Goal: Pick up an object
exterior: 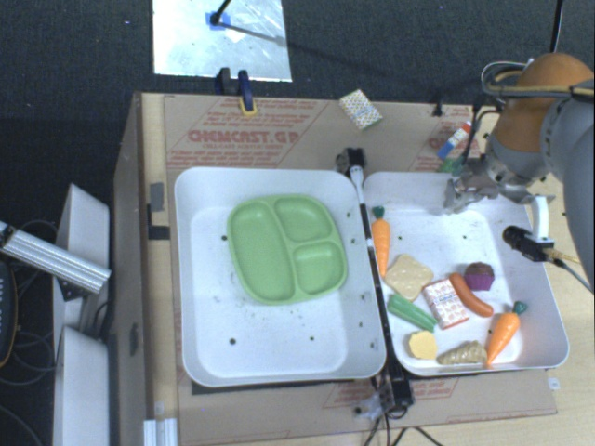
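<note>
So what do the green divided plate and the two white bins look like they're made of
The green divided plate looks like moulded plastic with a matte finish: one even colour, rounded compartment walls, no glare. The white bins also look like plastic, smooth and slightly glossy, with soft rounded rims. Neither material is certain from this view.

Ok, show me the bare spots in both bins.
Left bin: bare floor all round the green tray, widest along the near edge. Right bin: bare at the far end, between the long carrot and the gripper. Its near half is crowded: cracker, red box, sausage, small carrot.
</note>
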### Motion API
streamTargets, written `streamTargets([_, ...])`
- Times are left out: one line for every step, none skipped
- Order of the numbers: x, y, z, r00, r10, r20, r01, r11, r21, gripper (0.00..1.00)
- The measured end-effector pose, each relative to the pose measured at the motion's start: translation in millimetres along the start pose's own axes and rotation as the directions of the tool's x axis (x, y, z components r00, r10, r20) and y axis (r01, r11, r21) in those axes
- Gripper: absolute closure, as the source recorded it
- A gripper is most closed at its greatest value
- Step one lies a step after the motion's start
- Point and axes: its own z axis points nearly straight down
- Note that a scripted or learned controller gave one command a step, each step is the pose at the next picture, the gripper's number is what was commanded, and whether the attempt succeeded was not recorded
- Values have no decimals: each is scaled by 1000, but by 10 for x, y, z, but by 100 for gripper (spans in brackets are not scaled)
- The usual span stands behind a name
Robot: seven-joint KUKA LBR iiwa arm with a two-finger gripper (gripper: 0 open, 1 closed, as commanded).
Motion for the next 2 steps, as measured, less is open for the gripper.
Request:
streamTargets([0, -1, 1, 1000, 0, 0, 0, 1000, 0, 0])
streamTargets([-4, 11, -114, 1000, -2, 1, 2, 1000, -4, 100])
